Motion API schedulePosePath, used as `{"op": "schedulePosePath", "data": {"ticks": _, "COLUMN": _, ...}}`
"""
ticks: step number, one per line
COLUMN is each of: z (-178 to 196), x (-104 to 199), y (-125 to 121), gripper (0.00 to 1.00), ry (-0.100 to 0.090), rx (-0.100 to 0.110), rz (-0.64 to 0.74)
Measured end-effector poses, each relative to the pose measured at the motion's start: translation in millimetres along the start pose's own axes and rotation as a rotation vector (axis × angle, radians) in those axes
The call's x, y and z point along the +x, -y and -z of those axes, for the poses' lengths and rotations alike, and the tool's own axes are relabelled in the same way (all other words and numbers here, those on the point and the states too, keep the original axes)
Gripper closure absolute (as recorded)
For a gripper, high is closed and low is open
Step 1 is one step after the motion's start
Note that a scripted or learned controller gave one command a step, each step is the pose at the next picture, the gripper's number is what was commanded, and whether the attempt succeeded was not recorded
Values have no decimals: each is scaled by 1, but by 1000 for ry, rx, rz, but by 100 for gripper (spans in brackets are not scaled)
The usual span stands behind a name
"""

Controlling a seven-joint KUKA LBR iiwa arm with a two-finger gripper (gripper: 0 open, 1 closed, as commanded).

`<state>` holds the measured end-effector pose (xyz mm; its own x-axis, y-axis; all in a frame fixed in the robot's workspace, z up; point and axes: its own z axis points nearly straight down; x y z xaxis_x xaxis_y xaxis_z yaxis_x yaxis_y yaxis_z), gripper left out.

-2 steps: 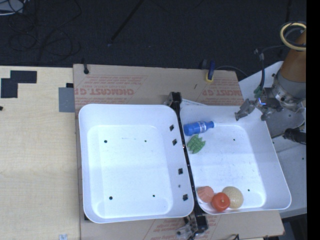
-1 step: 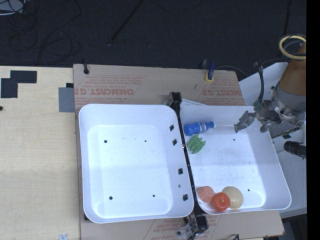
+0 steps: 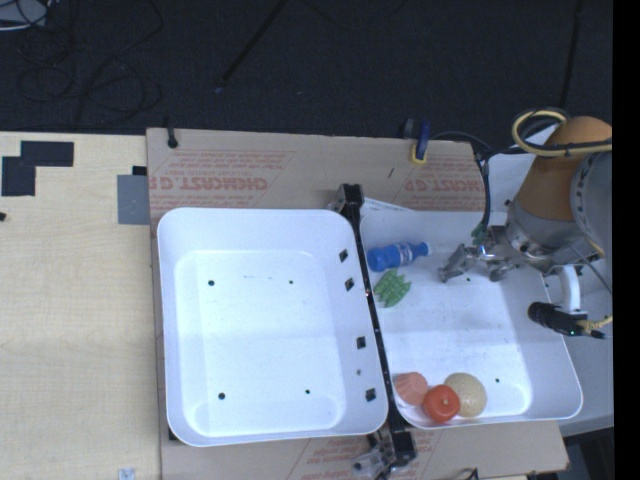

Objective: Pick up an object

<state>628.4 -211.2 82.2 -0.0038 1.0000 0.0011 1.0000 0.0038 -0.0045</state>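
You see the blue bottle (image 3: 396, 256) lying on its side in the right bin (image 3: 540, 383), far end, long axis left-right, cap pointing right. The gripper (image 3: 463, 265) hovers just right, fingers apart, holding nothing. Near corner: red ball (image 3: 441, 403), cream ball (image 3: 466, 393).

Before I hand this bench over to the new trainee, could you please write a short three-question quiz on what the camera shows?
1. True or false: the blue bottle lies in the same bin as the green item.
2. Which thing lies nearest the gripper? A) the red-orange ball B) the blue bottle C) the pale ball
3. Fill in: the red-orange ball, the pale ball and a pinkish item cluster at the right bin's ____ edge in the camera view.

Key: 1 true; 2 B; 3 lower (near).
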Motion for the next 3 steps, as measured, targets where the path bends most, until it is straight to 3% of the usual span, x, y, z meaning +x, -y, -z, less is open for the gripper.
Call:
{"op": "schedulePosePath", "data": {"ticks": 1, "z": 16, "x": -1, "y": -1, "gripper": 100, "ry": 1, "rx": -3, "rz": 1}}
{"op": "schedulePosePath", "data": {"ticks": 2, "z": 23, "x": 84, "y": -17, "gripper": 100, "ry": -3, "rx": -3, "rz": 3}}
{"op": "schedulePosePath", "data": {"ticks": 3, "z": 111, "x": 203, "y": 2, "gripper": 100, "ry": -4, "rx": -9, "rz": 8}}
